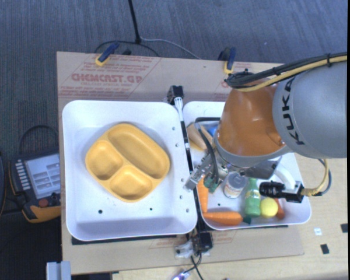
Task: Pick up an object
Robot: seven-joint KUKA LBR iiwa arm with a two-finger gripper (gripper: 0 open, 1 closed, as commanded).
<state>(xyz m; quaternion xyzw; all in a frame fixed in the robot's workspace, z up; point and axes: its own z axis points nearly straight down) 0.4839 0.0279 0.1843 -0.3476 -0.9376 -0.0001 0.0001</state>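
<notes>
Camera view: orange carrot [224, 217] lies along the right bin's [297, 217] lower wall, beside a green bottle [252, 203] and yellow fruit [269, 207]; end effector [205, 171] hangs near the bins' shared rim, grip impossible to judge; yellow divided tray [127, 161] fills the left bin [81, 214]

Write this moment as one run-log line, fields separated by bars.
arm: over right bin | claw: low among items | carrot: lying in bin | yellow tray: left bin
</notes>
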